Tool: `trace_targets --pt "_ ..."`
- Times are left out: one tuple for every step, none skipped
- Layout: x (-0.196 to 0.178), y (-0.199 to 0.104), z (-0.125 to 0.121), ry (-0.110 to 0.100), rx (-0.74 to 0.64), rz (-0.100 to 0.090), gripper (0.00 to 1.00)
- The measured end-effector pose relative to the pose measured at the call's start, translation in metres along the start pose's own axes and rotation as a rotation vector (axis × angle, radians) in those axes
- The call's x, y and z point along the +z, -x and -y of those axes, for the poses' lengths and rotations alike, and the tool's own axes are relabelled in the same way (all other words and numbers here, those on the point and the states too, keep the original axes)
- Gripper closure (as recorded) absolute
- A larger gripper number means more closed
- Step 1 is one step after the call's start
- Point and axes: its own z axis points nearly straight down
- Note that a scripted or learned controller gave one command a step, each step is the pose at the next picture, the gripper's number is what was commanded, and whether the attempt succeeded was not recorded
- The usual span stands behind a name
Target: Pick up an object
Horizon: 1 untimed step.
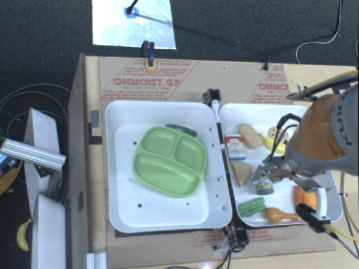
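Nearest the lens, at the bin's bottom rim, lie a green pea pod [252, 207] and an orange gourd-shaped toy [279, 213], side by side. My gripper [263, 176] hangs just above them, at twelve o'clock from the pod, low in the right bin [247, 110]. Whether my jaws are open or closed I cannot tell; the metal blurs together there. A tan wedge [241, 172] sits at nine o'clock from me, a small red-and-white carton [235, 147] and a beige bread-like piece [250, 135] toward eleven. I judge I am low because the pickable clutter crowds here. Left bin [115, 167] holds a green divided plate [170, 160], well apart.
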Motion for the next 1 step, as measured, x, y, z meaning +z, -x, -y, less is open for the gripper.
trace_targets --pt "-0.076 -0.0648 -0.1077 0.013 -0.011 0.0 1.0"
